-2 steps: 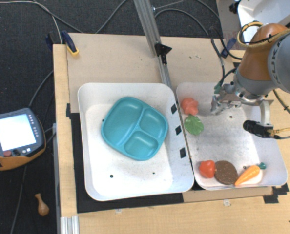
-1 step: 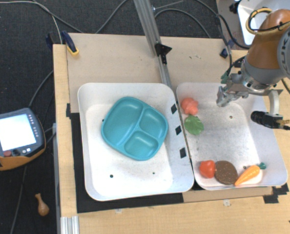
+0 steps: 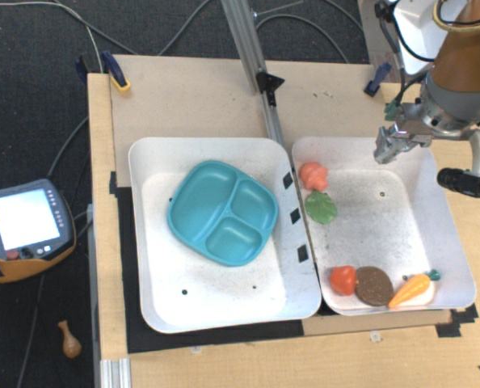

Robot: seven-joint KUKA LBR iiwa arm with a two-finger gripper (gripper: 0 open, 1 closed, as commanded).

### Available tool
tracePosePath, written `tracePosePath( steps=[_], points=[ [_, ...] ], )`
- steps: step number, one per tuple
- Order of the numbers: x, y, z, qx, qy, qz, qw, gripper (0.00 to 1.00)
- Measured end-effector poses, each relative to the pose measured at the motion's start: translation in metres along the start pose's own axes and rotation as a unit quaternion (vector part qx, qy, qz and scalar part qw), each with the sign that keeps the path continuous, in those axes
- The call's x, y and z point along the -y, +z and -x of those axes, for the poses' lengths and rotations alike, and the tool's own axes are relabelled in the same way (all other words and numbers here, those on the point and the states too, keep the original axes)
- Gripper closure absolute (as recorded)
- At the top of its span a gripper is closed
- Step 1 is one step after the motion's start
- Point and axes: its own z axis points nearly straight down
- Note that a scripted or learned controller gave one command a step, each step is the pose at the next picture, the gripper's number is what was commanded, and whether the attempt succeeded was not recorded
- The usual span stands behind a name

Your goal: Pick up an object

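White bins are sitting side by side on the worktop [image 3: 183, 95]: the left bin [image 3: 155, 297] is holding a teal divided plate [image 3: 222, 212]; the right bin [image 3: 450, 249] is holding a brown disc [image 3: 373, 285], green vegetable [image 3: 321, 208], pink piece [image 3: 313, 175], tomato [image 3: 343, 280] and carrot [image 3: 410, 289]. The pincer [image 3: 389, 146] is hovering at that bin's far rim, grasping nothing visible; its closure I cannot tell.

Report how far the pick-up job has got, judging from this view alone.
Done: nothing looks picked yet. The pink toy, green leafy toy, red tomato toy, brown round disc and orange carrot toy all lie in the right white bin. In hand: the gripper hangs over that bin's far edge, carrying nothing visible. Left: descend, grasp one, lift.
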Motion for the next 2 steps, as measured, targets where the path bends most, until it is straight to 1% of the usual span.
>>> tracePosePath(
  steps=[1, 2],
  points=[
    [-0.002, -0.043, 0.0, 0.0, 0.0, 0.0, 1.0, 1.0],
    [0.024, -0.033, -0.049, -0.002, -0.002, -0.005, 1.0, 1.0]
  ],
)
